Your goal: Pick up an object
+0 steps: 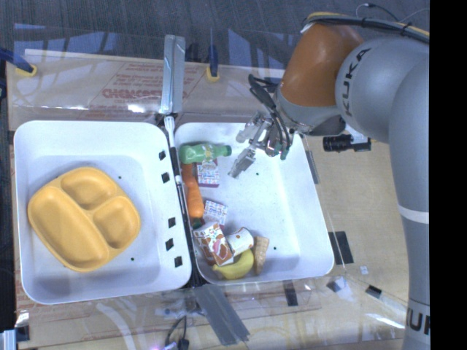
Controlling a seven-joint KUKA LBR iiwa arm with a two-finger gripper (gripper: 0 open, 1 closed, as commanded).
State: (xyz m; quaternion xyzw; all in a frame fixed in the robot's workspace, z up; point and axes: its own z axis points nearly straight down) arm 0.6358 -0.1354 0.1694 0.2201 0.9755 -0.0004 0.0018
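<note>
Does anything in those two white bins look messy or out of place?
Nothing looks spilled or broken. The small things, a green bottle, carrot and banana, are all crowded along the right bin's left wall, while the yellow tray sits askew in the left bin.

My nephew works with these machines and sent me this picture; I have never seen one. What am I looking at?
It is a single photo from a camera fixed above a bench, looking down at a slant. The big grey and orange shape is a robot arm reaching in from the right. Its hand hangs over the right bin, with nothing visibly between its fingers. That bin holds toy food along its left side: a green bottle, a carrot, a banana and small packets. The left bin holds a yellow divided plate.
</note>
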